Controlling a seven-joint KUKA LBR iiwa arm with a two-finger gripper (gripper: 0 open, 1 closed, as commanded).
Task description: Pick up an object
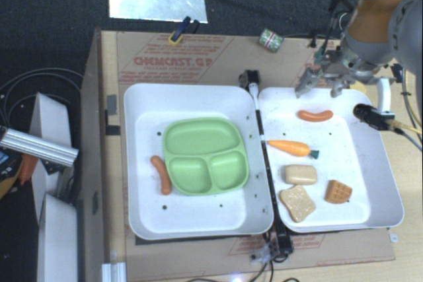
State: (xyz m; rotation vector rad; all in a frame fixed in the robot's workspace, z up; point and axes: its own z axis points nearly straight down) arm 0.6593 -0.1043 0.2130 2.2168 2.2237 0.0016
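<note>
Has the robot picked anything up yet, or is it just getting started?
Nothing looks picked up yet. The gripper hangs above the far edge of the right bin with nothing between its open fingers. The sausage, lying just below it, and the carrot both rest on the bin floor. The whole grab remains.

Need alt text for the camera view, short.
Gripper, jaws spread, hangs over the right bin's back edge just above a sausage; a carrot, bread pieces and a waffle lie nearer. The left bin has a green tray and another sausage.

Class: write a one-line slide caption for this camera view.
Open gripper hovers over right bin, above sausage; green tray in left bin.
</note>
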